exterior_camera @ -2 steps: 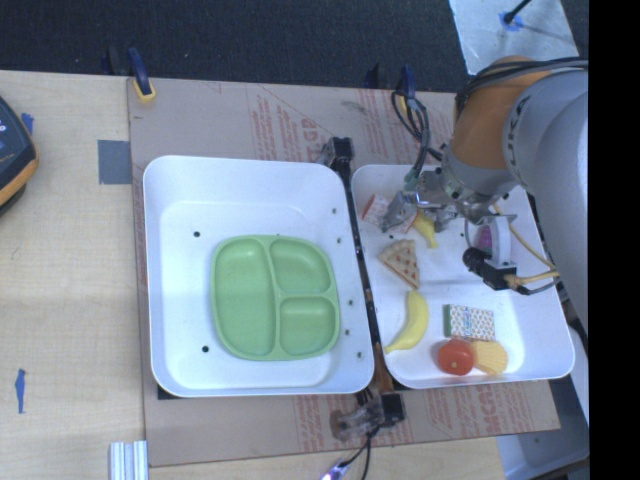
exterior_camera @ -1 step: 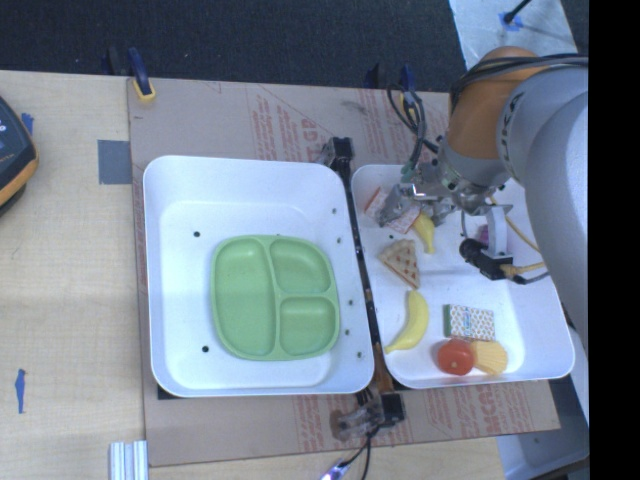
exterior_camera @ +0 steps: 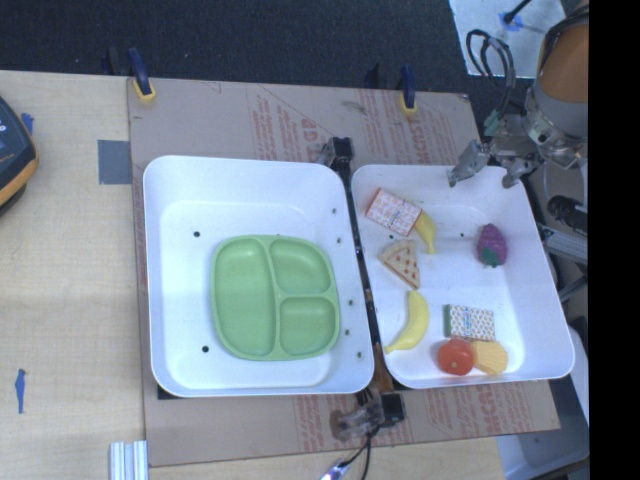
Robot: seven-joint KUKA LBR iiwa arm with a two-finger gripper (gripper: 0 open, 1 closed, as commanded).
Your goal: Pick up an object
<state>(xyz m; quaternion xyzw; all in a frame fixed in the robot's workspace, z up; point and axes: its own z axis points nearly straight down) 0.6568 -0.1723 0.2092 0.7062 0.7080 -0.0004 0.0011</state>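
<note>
— So where does the gripper (exterior_camera: 489, 171) sit?

— Up at the far right corner of the right bin (exterior_camera: 545, 268), just over its rim. Its two fingers are spread apart with nothing between them.

— And what lies in that bin?

— Nearest the gripper, a purple fruit (exterior_camera: 490, 245) by the right wall. At the far left of the bin a pink cracker (exterior_camera: 392, 211) touches a small yellow piece (exterior_camera: 426, 232). Just below them rests a triangular sandwich slice (exterior_camera: 401, 262). A banana (exterior_camera: 411, 322) lies near the left wall, toward the front. At the front, a red tomato (exterior_camera: 455, 357) touches an orange-yellow piece (exterior_camera: 490, 357), with a patterned square block (exterior_camera: 471, 321) just behind them.

— What about the left bin (exterior_camera: 165, 268)?

— It holds a green divided plate (exterior_camera: 273, 296), lying flat near the middle, three compartments facing up.
</note>
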